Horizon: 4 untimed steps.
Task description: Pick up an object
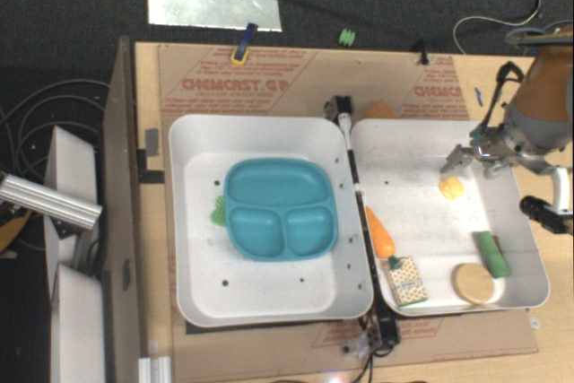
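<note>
while the carrot [380, 234] and green stick [491, 252] lie nearer the front of the right bin [421, 142], the yellow piece [451, 187] sits just below the gripper [459, 161], whose fingers are spread and grasp nothing.

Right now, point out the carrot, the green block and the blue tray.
carrot [381, 234], camera view, middle of its orange body.
green block [491, 253], camera view, middle of its top face.
blue tray [279, 182], camera view, floor of its large compartment.
</note>
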{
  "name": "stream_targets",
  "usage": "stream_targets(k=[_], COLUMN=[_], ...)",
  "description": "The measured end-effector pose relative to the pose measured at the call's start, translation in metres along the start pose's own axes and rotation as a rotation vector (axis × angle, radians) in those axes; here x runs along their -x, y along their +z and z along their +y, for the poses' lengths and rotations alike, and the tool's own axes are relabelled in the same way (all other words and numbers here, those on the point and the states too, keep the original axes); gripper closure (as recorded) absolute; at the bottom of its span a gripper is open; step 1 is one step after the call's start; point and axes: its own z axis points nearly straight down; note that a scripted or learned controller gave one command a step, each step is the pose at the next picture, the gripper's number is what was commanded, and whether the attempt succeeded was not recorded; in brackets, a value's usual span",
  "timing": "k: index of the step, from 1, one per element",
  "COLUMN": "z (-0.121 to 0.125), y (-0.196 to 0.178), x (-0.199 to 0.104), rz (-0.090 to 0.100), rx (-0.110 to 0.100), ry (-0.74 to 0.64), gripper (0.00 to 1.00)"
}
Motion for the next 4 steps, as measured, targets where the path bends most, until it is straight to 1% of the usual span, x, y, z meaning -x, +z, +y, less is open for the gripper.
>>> stream_targets(k=[1, 2, 3, 4], z=[0.008, 0.001, 0.004, -0.005], y=[0.034, 0.021, 0.012, 0.020], x=[0.000, -0.001, -0.004, 0.000], rz=[0.000, 0.001, 0.001, 0.000], rx=[-0.002, -0.002, 0.000, -0.003], ry=[-0.001, 0.001, 0.000, 0.002], gripper=[0.00, 0.00, 0.00, 0.00])
